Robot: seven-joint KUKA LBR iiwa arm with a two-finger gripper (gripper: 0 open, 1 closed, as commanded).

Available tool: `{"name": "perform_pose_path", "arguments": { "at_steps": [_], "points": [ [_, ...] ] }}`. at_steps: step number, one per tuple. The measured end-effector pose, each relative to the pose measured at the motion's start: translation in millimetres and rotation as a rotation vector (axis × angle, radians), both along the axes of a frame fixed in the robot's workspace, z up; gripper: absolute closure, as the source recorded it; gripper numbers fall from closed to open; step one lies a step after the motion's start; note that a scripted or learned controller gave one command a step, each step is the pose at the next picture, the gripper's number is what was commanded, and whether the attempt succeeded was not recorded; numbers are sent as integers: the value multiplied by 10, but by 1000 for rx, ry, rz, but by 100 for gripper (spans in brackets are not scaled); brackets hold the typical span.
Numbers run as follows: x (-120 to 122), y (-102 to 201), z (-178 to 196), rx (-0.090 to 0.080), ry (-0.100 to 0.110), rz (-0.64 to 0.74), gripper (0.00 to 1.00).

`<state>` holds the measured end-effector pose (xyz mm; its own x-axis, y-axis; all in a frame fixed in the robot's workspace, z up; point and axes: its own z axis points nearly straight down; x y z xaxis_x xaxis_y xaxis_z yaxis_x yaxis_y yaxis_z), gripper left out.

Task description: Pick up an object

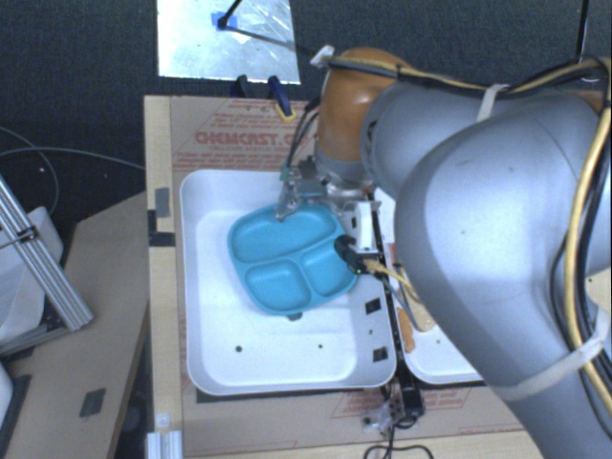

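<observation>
A light blue divided plate (pixel 287 259) with three compartments lies in the left white bin (pixel 215 342), toward its far right side. My gripper (pixel 289 202) hangs at the plate's far rim, right over or against its edge. The view does not show anything held. The grey arm with its orange band (pixel 349 103) comes in from the right and hides the plate's right edge.
The big grey arm covers most of the right bin (pixel 445 363); a thin brownish thing (pixel 406 331) shows at that bin's left wall. A small dark thing (pixel 295 316) peeks out under the plate's near edge. Cardboard (pixel 229 132) lies beyond the bins.
</observation>
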<state>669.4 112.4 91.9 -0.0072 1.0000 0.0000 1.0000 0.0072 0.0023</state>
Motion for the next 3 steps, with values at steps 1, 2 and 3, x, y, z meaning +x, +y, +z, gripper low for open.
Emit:
{"name": "perform_pose_path", "arguments": {
  "at_steps": [1, 2, 3],
  "points": [
    [-326, -221, 1913, 2, -12, -7, 0],
    [-1016, -363, 2887, 3, -9, -5, 0],
    [-1546, -543, 2953, 1, 0, -8, 0]
  ]
}}
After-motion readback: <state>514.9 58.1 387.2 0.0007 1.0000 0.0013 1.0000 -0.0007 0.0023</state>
